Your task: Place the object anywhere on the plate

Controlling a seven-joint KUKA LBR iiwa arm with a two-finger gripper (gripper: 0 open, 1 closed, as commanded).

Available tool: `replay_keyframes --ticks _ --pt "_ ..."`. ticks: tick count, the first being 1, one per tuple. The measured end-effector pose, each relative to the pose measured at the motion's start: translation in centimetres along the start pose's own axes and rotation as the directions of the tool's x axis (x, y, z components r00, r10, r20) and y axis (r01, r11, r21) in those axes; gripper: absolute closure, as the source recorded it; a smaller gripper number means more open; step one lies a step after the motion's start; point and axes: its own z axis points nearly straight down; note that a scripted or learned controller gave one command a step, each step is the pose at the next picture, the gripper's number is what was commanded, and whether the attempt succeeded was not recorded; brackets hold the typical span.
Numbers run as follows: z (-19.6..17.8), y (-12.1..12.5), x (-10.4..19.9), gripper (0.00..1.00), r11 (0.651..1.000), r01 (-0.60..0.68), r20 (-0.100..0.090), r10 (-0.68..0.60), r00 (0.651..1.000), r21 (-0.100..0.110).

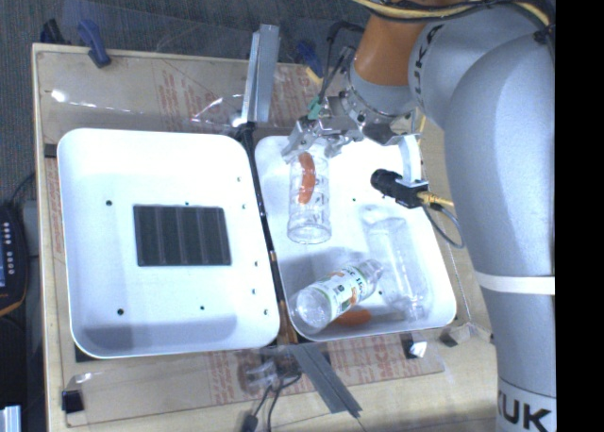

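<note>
A dark ridged square plate (182, 235) lies in the middle of the left white bin (85, 166). My gripper (314, 142) is over the upper left part of the right bin (429, 232), near the divide between the bins. Its fingers are shut on the top end of a clear plastic bottle (310, 208) with an orange patch inside. The bottle points down from the fingers toward the front of the view. It is to the right of the plate, apart from it.
Two more clear bottles lie in the right bin: one with a white label (337, 296) near the front wall, one (401, 260) along the right side. A black cable plug (396, 187) sticks out beside the wrist. A grey metal bar (260, 72) stands behind the bins.
</note>
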Motion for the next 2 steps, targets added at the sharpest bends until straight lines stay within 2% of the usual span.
replay_keyframes --ticks 1,2 --pt "-0.7 -4.1 5.3 1.0 1.0 0.004 0.001 -0.004 1.0 0.001" --pt "1.1 -7.3 13.2 1.0 0.997 -0.08 0.002 0.08 0.997 0.004"
